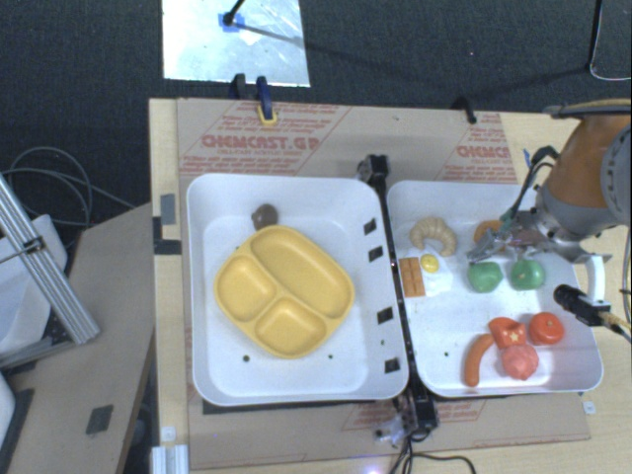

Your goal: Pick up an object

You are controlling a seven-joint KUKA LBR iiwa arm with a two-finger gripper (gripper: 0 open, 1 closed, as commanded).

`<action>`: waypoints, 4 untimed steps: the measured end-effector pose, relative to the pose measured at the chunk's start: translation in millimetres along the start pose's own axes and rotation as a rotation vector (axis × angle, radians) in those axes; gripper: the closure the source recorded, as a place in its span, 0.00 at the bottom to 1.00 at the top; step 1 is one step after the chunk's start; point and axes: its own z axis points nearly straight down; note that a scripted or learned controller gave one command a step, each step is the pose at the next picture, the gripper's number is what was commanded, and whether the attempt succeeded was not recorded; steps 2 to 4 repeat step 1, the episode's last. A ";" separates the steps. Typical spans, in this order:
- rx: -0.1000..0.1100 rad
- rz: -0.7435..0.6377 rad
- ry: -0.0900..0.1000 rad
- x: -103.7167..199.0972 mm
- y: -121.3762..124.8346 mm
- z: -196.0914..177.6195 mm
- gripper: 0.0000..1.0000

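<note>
Two shallow white bins sit side by side on a cardboard-topped bench; near to far, the right bin (434, 378) holds along its front a long orange-red toy sausage (475, 359), a red toy pepper (506, 332), a pinkish-red rounded toy fruit (520, 362) and a red toy tomato (546, 328). Further back lie two green round toy fruits, the left green fruit (483, 277) and the right green fruit (525, 275), with a flat brown rectangular strip (412, 277) and a white toy fried egg with yellow yolk (431, 264) to their left near the divider. Behind these rest a tan croissant-shaped toy (434, 232) and a small orange object (487, 231) partly hidden by the arm. The left bin (212, 363) carries a yellow three-compartment plastic tray (284, 290), with a small brown-grey lump (264, 215) just behind it. Red lettering on the cardboard sheet (262, 141) behind the bins reads "CHEMCAST G P", and a partial repeat appears at the right. The grey arm with its orange band (585, 171) reaches in from the right, and the gripper (489, 250) hangs low just above and behind the left green fruit; whether its fingers are parted or closed I cannot tell, and nothing is visibly held between them. Farthest back, a shiny silver sheet (234, 28) lies on the dark floor.
</note>
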 end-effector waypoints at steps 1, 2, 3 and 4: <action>-0.007 -0.005 -0.002 -6.1 58.4 -1.2 0.00; -0.007 -0.005 -0.002 -6.1 58.4 -1.2 0.00; -0.007 -0.005 -0.002 -6.1 58.4 -1.2 0.00; -0.007 -0.005 -0.002 -6.1 58.4 -1.2 0.00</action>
